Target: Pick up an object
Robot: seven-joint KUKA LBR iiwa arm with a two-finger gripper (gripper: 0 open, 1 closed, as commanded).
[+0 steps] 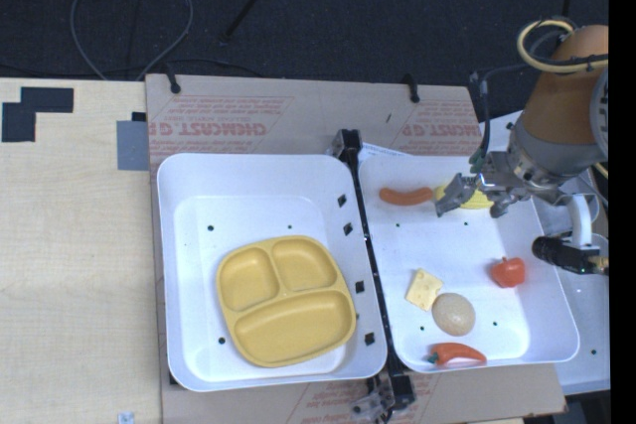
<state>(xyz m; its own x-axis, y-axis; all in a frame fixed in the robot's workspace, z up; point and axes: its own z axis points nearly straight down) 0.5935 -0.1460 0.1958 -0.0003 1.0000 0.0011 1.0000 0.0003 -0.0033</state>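
Nothing picked up yet: the two-finger gripper [477, 195] sits spread and empty over a small yellow object [475, 201] at the far side of the right white bin [556, 333]. The orange sausage-shaped toy [405, 197] lies just left, so closing and lifting is all still to do

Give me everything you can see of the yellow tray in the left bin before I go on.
The yellow tray looks like smooth plastic, with rounded corners and a raised rim. It has three compartments: two smaller ones at the far side and one long one nearer the camera, with nothing in any of them. It lies flat and upright, turned at a slant, on the floor of the left bin, toward its near right part. Nothing else touches it.
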